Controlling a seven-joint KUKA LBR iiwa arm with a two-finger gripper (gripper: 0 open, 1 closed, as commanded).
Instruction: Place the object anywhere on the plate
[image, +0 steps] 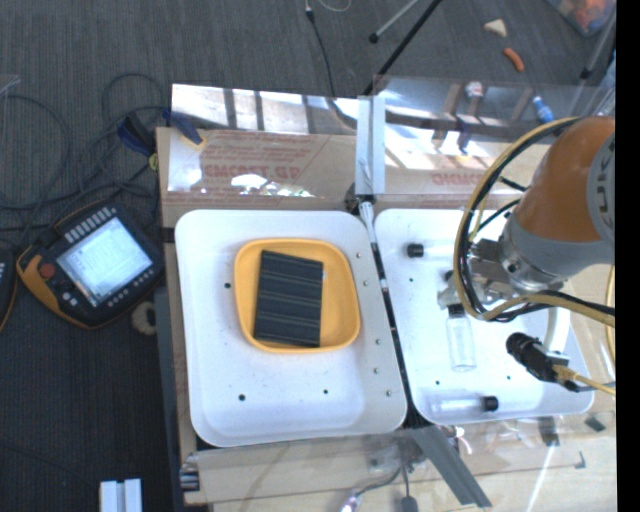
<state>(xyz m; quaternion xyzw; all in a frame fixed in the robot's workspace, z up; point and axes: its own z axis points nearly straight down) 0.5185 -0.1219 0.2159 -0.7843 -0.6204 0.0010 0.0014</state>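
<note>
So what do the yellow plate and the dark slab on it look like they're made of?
The yellow plate looks like moulded plastic: uniform colour, rounded rim, soft sheen. The dark slab looks like matte black rubber or foam with ribbed stripes across it; which of the two is unclear.

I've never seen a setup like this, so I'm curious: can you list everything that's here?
Bins: two, white, side by side on the bench; left bin, right bin.
Plate: one, yellow, in the left bin.
Ribbed block: one, dark grey, lying on the plate.
Clear tube: one, see-through, in the right bin under the arm.
Capped tube: one, clear with a black cap, near the right bin's front edge.
Small black piece: one, near the right bin's back.
Handheld control pad: one, orange and grey with a lit screen, on the floor at left.
Arm: one, orange band and grey wrist, over the right bin.
</note>
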